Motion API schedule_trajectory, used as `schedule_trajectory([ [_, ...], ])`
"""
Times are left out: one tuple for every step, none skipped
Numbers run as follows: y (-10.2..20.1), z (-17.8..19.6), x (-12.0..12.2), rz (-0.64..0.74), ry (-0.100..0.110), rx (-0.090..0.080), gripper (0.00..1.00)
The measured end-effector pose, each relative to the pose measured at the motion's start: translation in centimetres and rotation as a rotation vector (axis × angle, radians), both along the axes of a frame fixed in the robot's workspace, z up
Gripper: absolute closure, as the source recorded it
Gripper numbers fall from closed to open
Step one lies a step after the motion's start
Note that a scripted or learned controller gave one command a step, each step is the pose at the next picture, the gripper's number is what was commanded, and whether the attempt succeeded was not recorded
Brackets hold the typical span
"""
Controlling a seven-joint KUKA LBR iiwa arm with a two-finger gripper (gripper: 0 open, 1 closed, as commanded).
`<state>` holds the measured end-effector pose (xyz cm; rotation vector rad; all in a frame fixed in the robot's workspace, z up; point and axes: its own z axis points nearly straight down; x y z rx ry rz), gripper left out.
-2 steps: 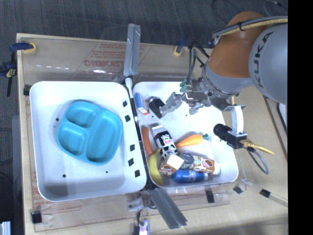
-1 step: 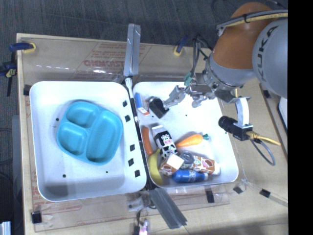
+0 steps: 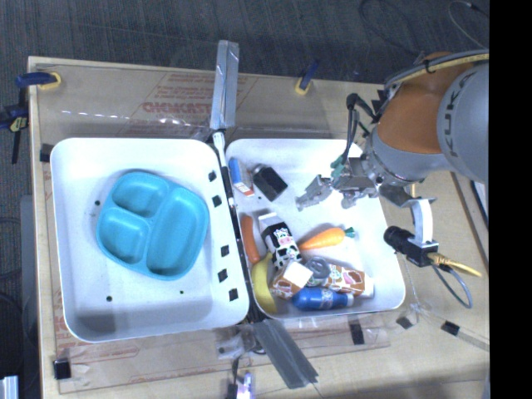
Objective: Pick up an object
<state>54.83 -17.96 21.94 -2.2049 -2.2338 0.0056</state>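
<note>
- Camera view looks down on two white bins side by side; the left bin (image 3: 75,306) holds a blue divided plate (image 3: 154,223) lying flat near its middle, well apart from everything the arm could reach for.
- The right bin (image 3: 287,152) carries the candidates for picking: a carrot (image 3: 322,238), a black-and-white cow toy (image 3: 283,241), a blue bottle (image 3: 322,298), a small black block (image 3: 268,182), and packets heaped along the near wall.
- Most of these crowd together in the near half, touching or overlapping, likely because loose things slide toward the low side and corner; that leaves the far half of the bin floor mostly bare.
- The gripper (image 3: 314,193) hangs over that bare part, near the black block and above the carrot, with nothing visible between its fingers; whether they are spread or closed I cannot tell at this slant.
- The arm (image 3: 424,127) leans in over the right rim, wrist tilted toward the bin centre, a pose that suits a descent onto a lone item.
- Judging by position, the carrot or black block is the easiest target, as each lies partly apart from the heap.
</note>
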Motion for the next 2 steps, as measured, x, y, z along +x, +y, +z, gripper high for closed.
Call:
schedule_trajectory([
  [-3.1, -1.8, -4.3, 0.063, -0.001, 0.001, 0.0],
  [-0.6, -2.3, -7.2, 0.072, -0.001, 0.001, 0.0],
])
